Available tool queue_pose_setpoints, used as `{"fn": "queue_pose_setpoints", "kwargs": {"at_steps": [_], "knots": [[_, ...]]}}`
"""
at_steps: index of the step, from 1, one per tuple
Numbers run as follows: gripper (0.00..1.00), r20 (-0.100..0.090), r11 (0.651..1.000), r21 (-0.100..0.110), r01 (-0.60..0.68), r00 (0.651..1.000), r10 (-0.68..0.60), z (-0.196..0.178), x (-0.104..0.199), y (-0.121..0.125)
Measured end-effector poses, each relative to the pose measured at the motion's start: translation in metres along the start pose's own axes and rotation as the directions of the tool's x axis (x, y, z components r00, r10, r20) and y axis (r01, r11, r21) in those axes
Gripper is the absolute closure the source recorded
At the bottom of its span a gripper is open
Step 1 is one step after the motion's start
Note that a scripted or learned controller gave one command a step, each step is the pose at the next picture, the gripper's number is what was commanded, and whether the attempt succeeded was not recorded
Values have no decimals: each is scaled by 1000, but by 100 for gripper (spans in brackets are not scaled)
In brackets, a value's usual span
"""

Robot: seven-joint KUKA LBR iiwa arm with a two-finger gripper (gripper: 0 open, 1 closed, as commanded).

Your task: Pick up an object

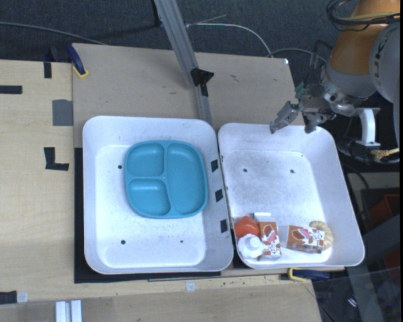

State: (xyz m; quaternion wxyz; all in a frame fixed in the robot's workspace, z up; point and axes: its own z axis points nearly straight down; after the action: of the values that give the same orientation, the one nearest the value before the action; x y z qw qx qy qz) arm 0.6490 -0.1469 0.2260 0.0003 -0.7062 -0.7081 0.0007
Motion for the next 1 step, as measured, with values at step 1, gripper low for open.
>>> {"fn": "queue_pose_setpoints", "kwargs": {"at_steps": [1], "knots": [[0,0,1000,0,0,1000,0,0,0,0]]}}
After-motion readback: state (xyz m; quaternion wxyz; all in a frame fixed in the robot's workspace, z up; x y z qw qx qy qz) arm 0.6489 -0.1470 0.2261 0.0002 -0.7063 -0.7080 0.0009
